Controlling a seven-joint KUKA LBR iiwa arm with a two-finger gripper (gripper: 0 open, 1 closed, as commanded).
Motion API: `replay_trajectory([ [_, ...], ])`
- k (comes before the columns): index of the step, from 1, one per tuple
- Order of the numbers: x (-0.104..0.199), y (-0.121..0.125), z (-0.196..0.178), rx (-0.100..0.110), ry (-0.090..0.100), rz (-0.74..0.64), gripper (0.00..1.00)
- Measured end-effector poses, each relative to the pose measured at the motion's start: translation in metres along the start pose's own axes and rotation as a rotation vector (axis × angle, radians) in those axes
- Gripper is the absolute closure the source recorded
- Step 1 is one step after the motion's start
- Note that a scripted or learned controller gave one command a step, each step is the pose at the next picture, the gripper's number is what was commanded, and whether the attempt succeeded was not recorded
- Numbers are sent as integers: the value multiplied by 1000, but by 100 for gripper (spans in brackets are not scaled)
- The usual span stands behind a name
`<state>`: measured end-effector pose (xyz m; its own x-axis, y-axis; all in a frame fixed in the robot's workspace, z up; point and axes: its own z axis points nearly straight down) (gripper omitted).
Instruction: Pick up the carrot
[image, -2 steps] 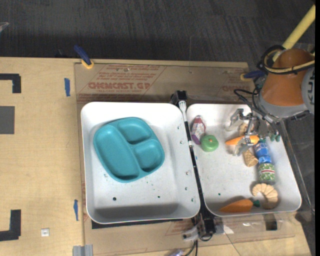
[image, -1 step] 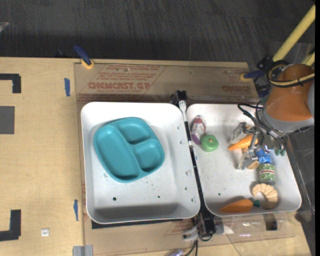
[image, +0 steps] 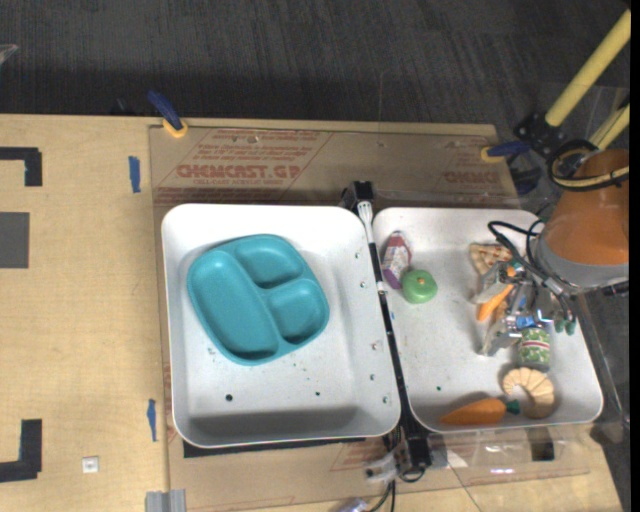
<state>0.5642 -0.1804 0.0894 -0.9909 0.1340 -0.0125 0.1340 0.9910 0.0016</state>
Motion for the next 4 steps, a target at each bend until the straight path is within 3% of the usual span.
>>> replay_trajectory([
  [1,-5,1,-14,2,-15,-3,100],
  [2,-5,1,-13,1,-13,-3,0],
  [3,-8,2,-26,2,-23,-4,100],
  [4,-7,3,-25,2,-22,-4,0],
])
